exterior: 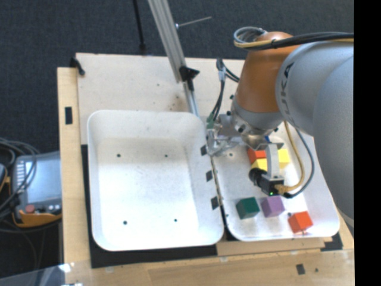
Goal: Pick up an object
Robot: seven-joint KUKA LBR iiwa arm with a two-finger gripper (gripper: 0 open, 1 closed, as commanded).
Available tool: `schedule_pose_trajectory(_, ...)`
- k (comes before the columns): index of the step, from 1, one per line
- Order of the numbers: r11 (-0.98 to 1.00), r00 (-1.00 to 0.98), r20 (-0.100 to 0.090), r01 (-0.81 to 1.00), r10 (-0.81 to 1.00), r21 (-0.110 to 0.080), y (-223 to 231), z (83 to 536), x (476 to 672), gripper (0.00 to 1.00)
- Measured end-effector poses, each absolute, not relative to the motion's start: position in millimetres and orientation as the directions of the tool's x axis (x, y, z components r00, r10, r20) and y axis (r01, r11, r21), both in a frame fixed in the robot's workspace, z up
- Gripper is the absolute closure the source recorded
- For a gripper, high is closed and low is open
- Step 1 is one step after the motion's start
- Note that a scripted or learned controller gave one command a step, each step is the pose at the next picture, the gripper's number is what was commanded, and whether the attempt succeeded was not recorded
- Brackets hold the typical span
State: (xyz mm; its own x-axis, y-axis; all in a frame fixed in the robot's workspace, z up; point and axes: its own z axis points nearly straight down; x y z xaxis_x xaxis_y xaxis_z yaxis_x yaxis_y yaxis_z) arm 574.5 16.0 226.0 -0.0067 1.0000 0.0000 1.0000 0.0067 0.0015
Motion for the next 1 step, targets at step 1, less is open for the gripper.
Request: schedule_pose_trajectory(1, 0.007, -0.007, 0.0, 1.0, 1.0, 0.002, 64.8, 223.0, 592.0, 1.0)
